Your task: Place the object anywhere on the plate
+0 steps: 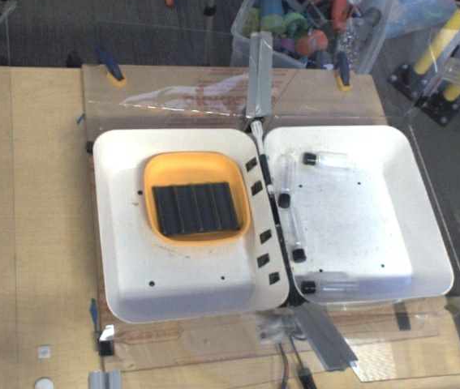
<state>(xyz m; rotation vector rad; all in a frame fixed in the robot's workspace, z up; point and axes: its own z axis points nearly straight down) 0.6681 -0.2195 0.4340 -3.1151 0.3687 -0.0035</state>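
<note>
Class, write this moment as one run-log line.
plate: left bin | block: dark, ridged, lying on plate | right bin: clear tubes along edges

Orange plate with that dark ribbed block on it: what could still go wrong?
The ribbed block lies close to the plate's near rim, so a nudge might push it off. The clear tubes in the right bin are see-through on white, probably hard to spot, and some hug the divider.

Glossy orange plastic plate [195, 165], dark ribbed matt block [195, 208] — smooth white plastic bins [124, 258], pale wood bench [27, 217]
</note>
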